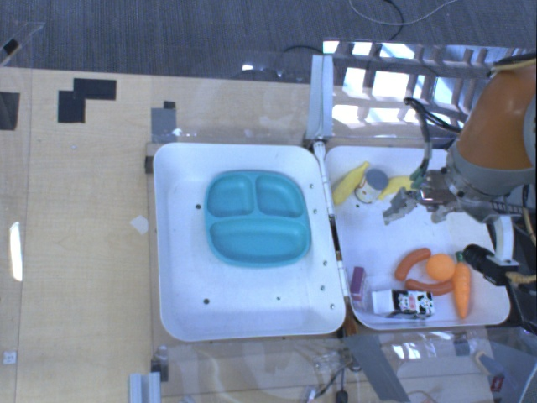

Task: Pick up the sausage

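The sausage [413, 264] lies in the right bin [373, 250], toward its near right part — a curved reddish piece with an orange ball [440, 267] resting against it and what looks like a second reddish sausage piece [430, 288] just below. A carrot [462, 290] stands just to the right of that cluster, so the target is hemmed in on two sides; its upper-left end is the most exposed part.

The pincer [417, 203] hangs over the middle of the same bin, above and apart from the sausage, with nothing between its fingers. They appear spread — one dark tip reaches left toward the yellow banana [350, 182] and the small grey-capped container [370, 185], the other sits nearer the wrist. That pose suits an approach, not a grasp.

The left bin [180, 250] carries a blue divided plate [256, 218], well apart from the action. A small printed carton [403, 302] lies along the right bin's near wall, close under the sausage cluster, which leaves little room for fingers on that side.
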`<state>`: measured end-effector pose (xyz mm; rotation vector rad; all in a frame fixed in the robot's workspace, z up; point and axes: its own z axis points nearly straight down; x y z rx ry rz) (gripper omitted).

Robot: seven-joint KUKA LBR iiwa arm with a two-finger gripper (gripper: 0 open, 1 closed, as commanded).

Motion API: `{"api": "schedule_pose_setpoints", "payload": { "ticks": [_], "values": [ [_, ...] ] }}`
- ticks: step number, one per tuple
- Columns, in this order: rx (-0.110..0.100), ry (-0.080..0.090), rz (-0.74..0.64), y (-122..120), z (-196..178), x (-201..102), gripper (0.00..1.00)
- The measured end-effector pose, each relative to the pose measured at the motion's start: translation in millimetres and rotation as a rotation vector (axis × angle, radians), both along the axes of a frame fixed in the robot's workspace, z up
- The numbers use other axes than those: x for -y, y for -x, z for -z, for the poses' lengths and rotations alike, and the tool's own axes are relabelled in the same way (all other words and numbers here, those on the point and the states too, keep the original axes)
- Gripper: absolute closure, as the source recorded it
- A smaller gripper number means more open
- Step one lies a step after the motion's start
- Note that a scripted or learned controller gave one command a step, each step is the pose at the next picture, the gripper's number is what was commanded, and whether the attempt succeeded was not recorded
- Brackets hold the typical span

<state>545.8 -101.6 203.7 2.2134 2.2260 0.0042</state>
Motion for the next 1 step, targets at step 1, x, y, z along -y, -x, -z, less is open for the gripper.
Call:
{"api": "schedule_pose_setpoints", "payload": {
  "ticks": [1],
  "values": [
    [0.010, 0.002, -0.040, 23.7, 114.3, 16.7, 0.00]
  ]
}}
